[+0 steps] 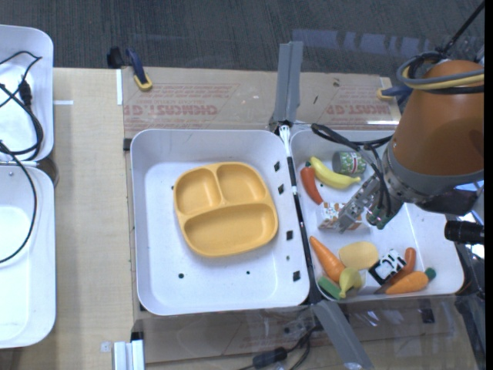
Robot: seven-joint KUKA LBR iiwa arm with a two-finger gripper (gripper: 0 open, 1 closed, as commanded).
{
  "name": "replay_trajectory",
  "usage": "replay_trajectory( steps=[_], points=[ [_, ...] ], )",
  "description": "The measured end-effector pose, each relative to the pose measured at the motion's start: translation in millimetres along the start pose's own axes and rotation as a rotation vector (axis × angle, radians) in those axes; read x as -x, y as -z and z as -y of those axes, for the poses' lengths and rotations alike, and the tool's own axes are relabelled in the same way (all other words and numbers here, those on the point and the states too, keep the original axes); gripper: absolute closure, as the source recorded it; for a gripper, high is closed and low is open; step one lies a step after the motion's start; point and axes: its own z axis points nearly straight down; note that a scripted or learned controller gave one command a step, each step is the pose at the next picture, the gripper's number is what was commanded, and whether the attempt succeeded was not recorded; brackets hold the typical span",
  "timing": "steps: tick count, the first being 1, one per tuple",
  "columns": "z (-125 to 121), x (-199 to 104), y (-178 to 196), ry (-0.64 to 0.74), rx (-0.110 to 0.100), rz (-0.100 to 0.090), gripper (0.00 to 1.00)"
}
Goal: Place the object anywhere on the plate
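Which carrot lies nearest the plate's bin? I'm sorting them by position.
The carrot at the right bin's left side, its tip pointing toward the divider. The other carrot lies near the bin's front right corner, far from the plate.

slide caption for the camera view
KUKA arm's gripper low in the right bin among toy foods; yellow divided plate waits in left bin.

Open white floor rings the yellow plate (225, 208) in the left bin (146, 230); toy food (339, 264) crowds the right bin (443, 245).
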Motion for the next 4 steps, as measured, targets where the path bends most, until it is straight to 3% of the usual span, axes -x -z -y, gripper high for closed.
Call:
replay_trajectory(
  steps=[1, 2, 3, 4],
  points=[
    [-88, 8, -69, 0.219, 0.000, -0.001, 1.00],
    [-2, -1, 66, 0.293, 0.002, 0.003, 1.00],
    [18, 17, 3, 0.370, 0.001, 0.000, 1.00],
    [3, 3, -40, 0.466, 0.001, -0.001, 1.00]
  ],
)
